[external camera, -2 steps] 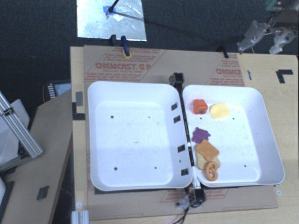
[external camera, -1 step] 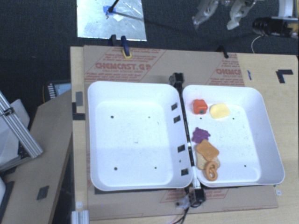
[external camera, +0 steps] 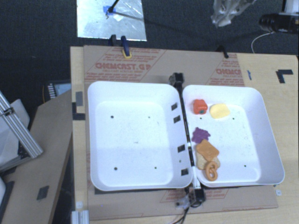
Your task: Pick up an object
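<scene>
A: Nearest us, what lies in the right-hand shallow white plastic bin [external camera: 261,125]?

B: Down by its near left corner, a small tan pretzel-shaped toy [external camera: 211,171] rests against a pale round cracker-like piece [external camera: 202,161]. Overlapping that piece, just beyond, sits an orange-brown square toast-shaped block [external camera: 207,150].

A: And farther in?

B: A purple bunch-of-grapes-shaped toy [external camera: 200,135] lies just beyond the toast block, close to the wall between the bins. Farther still, near the bin's far left corner, a red-orange pepper-shaped toy with a dark top [external camera: 200,106] sits just beside a pale yellow rounded lemon-like toy [external camera: 219,111].

A: The left-hand shallow white plastic bin [external camera: 133,134]?

B: Side by side with the right one on the light wooden surface [external camera: 285,73], over a brown printed cardboard sheet [external camera: 154,64].

A: And the tool?

B: The grey two-finger tool [external camera: 225,10] hangs at the far top of the view, over the dark floor [external camera: 187,13] beyond the surface, well apart from all the toys. It is blurred; I cannot tell whether it is apart or together, and nothing shows in it.
</scene>
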